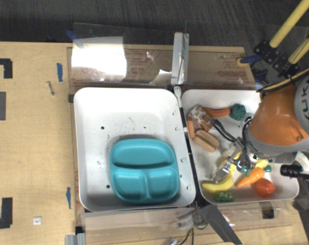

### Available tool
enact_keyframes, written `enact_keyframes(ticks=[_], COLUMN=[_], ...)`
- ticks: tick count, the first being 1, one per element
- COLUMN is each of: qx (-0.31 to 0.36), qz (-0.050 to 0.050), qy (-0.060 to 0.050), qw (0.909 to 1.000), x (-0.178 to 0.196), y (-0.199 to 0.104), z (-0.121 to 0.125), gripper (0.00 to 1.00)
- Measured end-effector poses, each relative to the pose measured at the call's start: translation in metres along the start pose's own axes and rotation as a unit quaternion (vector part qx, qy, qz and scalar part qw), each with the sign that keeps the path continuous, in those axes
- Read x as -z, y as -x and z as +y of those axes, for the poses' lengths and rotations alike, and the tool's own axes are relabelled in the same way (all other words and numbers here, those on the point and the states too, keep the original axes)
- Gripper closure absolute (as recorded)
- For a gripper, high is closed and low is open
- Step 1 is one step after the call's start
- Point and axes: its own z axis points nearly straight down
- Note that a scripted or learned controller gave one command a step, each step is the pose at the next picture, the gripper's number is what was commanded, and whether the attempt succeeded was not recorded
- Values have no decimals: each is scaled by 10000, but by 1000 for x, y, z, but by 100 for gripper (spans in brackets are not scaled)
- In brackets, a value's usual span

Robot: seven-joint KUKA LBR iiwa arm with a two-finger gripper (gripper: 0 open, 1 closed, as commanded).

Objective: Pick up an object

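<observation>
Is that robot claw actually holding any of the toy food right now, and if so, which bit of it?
It cannot be told. The gripper is low in the right bin, just above the banana and beside the carrot, but no item is visibly between its fingers.

Bright overhead light, glare on clear panel [100,60], mild softness.

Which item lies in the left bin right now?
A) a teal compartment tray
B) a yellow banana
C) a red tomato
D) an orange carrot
A: the teal compartment tray sits in the left bin, toward its near side, while the banana, tomato and carrot all lie in the right bin.
</observation>
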Motion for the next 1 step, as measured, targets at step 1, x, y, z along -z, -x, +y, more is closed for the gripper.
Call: enact_keyframes(ticks=[1], qx=[-171], qz=[-3], qy=[-10], qw=[9999], x=[0], y=[21], z=[32], gripper=[0])
